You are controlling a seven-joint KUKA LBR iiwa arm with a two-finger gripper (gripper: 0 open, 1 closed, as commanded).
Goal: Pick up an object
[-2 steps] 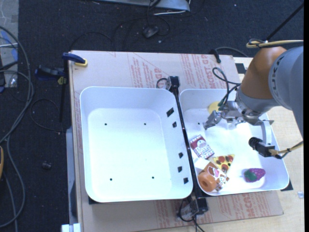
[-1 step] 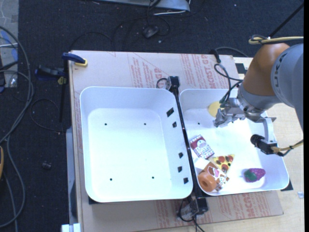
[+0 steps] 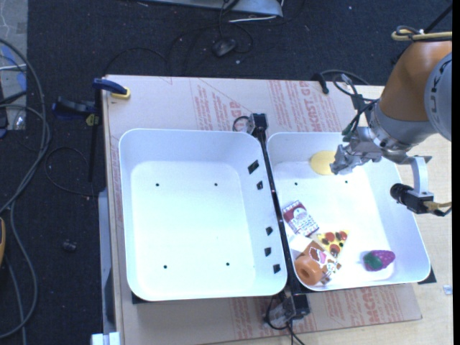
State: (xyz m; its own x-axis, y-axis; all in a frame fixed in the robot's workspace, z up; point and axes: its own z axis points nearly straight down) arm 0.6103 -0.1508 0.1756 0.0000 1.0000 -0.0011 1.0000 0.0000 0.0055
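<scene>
The right bin [image 3: 392,214] holds several small things. A yellow round piece [image 3: 321,162] lies near its far wall. A red and white packet [image 3: 300,218] sits left of centre. An orange ring-shaped toy [image 3: 312,269] and a colourful box [image 3: 331,244] lie at the near left corner. A purple and green toy [image 3: 378,259] rests near the front right. My gripper [image 3: 339,165] hangs low over the far part of this bin, right beside the yellow piece and touching or nearly touching its right edge.
The left bin [image 3: 194,214] stands beside the right one, with a black divider strip [image 3: 269,207] between them. Both rest on a cardboard sheet [image 3: 215,99]. A blue and yellow clamp [image 3: 111,87] grips the bench's far left corner. Cables lie on the dark floor.
</scene>
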